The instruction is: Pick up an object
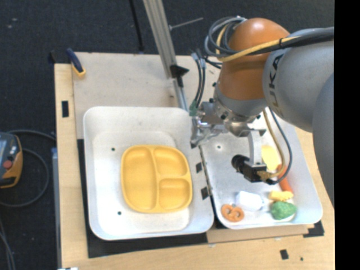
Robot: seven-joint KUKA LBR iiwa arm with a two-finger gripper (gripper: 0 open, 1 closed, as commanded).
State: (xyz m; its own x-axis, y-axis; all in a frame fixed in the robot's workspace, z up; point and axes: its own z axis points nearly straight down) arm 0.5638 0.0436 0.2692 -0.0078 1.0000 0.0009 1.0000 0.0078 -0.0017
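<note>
Front row: orange ring-shaped piece (232, 212), white lump (249, 200) and green lump (283, 210) sit along the near wall of the right bin (225, 156), close together. Crowded vs. the wall, so prob. little room to come down around any 1.
Behind them: small yellow piece (281, 196) just above the green lump; orange stick (286, 184) beside it, by the bin's R wall; pale yellow piece (271, 157) further back. All 6 lie in the near-R part of the bin = the task's candidates.
Left bin (101, 151): 1 yellow plate (156, 179), 3 compartments, lying flat, nothing on it. Flat + wide, so a poor pick for a 2-finger tool, I'd judge.
Gripper (198, 135): at the far-L side of the right bin, just beside the wall shared w/ the left bin, well apart from the 6 pieces. Nothing seen held in it. Apart or together: can't make out from this angle.
Why there: prob. an approach pt or a try at bare floor; no object visible beneath it.
Arm (304, 77): comes in from the R, bent over the bin's far half, covering some of its floor.
Status: nothing lifted; pick not yet made.
Next move: needs a shift toward the near-R group. Pale yellow piece lies most apart from the rest, so prob. the easiest approach.
Risk: a descent by the shared wall could catch the rim; among the front 3, could nudge neighbours.
Far: metal post (160, 32) slants up behind the bins; blue-yellow clamp (76, 62) on the far-L bench corner. Both clear of the work.
</note>
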